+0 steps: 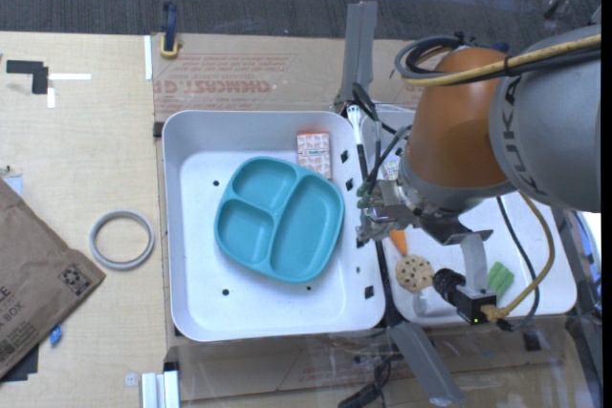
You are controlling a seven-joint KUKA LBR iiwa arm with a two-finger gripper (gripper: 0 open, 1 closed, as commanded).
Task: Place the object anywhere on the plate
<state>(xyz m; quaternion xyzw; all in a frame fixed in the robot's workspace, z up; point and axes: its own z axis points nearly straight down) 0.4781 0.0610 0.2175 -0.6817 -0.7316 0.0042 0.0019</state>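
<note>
A teal plate (279,217) with three compartments lies in the middle of the left white bin (191,301). My gripper (382,213) hangs below the orange wrist band, low over the left edge of the right bin (435,309), close to the divider between the two bins. A small orange piece (399,242) shows just beneath the gripper; whether it is held or lying in the bin I cannot tell. A round chocolate-chip cookie (413,272) lies in the right bin a little nearer the front. The arm hides most of the right bin.
A small pink-and-white box (314,153) leans at the back of the left bin, just behind the plate. A green item (499,278) lies at the right bin's front right. A tape ring (121,238) and a cardboard box (38,287) rest on the bench at left.
</note>
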